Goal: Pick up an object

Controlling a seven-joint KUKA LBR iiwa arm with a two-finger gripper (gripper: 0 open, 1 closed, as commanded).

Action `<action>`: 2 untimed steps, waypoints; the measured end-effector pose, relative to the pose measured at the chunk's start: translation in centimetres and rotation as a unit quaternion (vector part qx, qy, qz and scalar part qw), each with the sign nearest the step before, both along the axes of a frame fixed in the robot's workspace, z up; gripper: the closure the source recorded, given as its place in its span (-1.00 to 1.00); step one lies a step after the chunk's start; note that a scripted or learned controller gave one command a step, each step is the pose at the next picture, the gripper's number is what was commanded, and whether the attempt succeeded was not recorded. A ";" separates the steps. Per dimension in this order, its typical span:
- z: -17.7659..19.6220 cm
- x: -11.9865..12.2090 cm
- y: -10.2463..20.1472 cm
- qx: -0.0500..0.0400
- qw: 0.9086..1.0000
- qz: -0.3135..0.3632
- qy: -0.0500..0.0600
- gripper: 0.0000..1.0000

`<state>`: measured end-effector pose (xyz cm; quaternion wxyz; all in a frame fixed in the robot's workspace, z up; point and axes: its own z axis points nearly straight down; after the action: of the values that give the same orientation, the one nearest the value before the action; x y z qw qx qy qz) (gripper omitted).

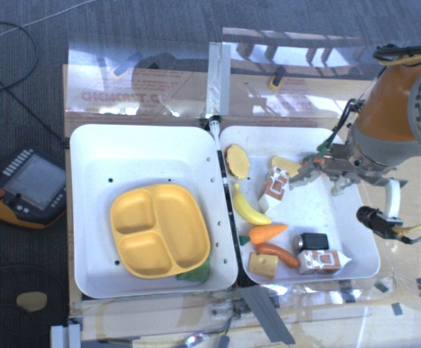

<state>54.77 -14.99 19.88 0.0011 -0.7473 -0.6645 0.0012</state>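
Right bin [356, 263] holds the candidates; the arm comes in from the right and the gripper [325, 172] hangs over the upper right part of this bin, over bare white floor. Whether it is open or shut you cannot tell from this angle, and nothing is visibly held.

Nearest thing to it: a small carton [275, 187], white with a brown-orange print, lying tilted just left of the gripper. A pale yellow wedge, likely toy cheese [287, 164], touches its upper edge. Judged light and stiff, with flat faces that should take a pinch well. Take it across the two long flat sides, mid-body, not by a corner. Expect it to slide on the smooth bin floor if you nudge it first.

Others, if you choose differently:
- Banana [245, 207], along the left wall. Curved and probably hard, slick plastic; grip across the middle of the curve.
- Carrot [268, 233] and a red sausage-like piece [277, 254], close together below centre. Rounded, likely to roll or squirt out.
- A second printed carton [321, 261] touching a black block [313, 241], near the lower right corner. Crowded.
- A round tan slice [237, 161], upper left corner. Flat, hard to get under.

Left bin [87, 216] carries a yellow divided plate [160, 228], well apart from the gripper.
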 end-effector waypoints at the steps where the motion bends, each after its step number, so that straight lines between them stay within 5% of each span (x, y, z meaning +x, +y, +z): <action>1: -10.9 4.0 4.5 -0.003 1.000 -0.005 -0.007 -1.00; 2: -10.0 4.2 4.6 -0.001 1.000 -0.005 -0.008 1.00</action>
<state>58.93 -10.35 9.85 -0.0046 -0.7503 -0.6610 -0.0037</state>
